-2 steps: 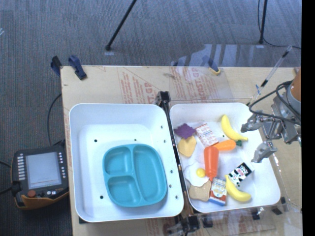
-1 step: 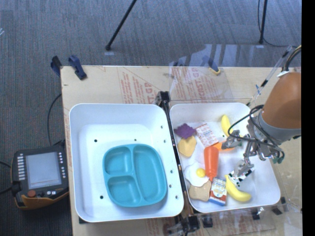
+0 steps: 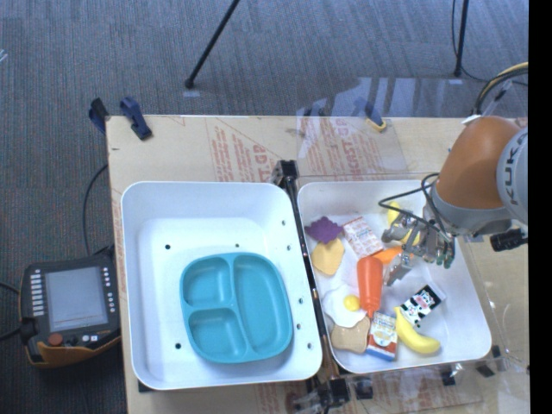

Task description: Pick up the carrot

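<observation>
I am seeing the bench (image 3: 216, 145) carrying two white bins side by side, the left bin (image 3: 142, 231) holding a blue divided plate (image 3: 235, 305) near its front edge, while the arm (image 3: 483, 171) is reaching in over the right bin's (image 3: 466, 335) right edge. The carrot (image 3: 370, 285) is lying near the middle of the right bin, thick end toward the front edge beside a fried egg (image 3: 343, 307), with a banana (image 3: 417, 339) sitting near the front right corner. The gripper (image 3: 412, 250) is hovering just right of the carrot's upper end, and I cannot tell how wide it stands.
</observation>
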`<move>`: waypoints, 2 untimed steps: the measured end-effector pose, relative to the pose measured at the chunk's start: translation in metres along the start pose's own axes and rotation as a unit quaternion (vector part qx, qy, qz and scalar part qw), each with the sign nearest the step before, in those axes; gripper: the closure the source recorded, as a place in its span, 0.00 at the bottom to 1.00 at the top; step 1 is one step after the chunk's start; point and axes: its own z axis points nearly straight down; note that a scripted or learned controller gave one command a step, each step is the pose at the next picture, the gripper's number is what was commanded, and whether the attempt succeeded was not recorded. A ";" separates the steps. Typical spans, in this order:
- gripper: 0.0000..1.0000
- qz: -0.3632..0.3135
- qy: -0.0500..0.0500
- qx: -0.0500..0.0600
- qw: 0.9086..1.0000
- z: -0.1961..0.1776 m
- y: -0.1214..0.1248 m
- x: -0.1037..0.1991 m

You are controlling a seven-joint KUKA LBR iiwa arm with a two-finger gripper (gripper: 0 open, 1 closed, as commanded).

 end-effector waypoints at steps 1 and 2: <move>1.00 -0.003 -0.003 0.000 1.000 -0.012 0.003 -0.002; 1.00 0.010 0.000 0.000 1.000 -0.001 -0.010 0.078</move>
